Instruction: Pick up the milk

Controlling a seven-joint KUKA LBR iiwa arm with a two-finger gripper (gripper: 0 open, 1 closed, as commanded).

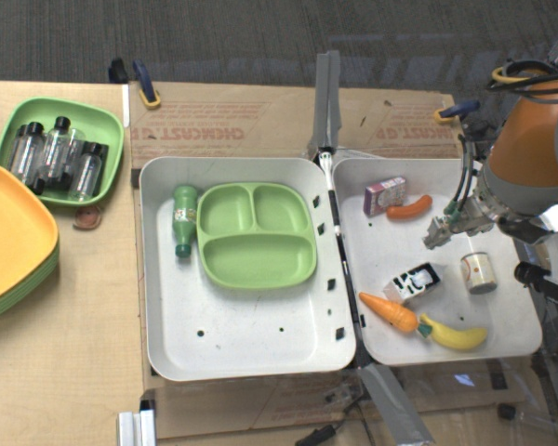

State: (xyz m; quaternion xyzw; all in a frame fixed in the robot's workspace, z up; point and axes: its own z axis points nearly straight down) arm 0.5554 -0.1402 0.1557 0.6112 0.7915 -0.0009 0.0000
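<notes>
green tray [257,235] | green bottle [184,219] | carrot [389,310] | banana [456,334] | sausage [409,209]

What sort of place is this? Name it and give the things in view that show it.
Most likely a robotics lab bench set up for pick-and-place trials. A grey and orange arm reaches over two white bins, the right one holds toy food such as a banana and carrot, and cardboard covers the bench.

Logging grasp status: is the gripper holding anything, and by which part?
Nothing is held. The grey two-finger gripper hangs above the right white bin, apart from the black-and-white milk carton.
</notes>
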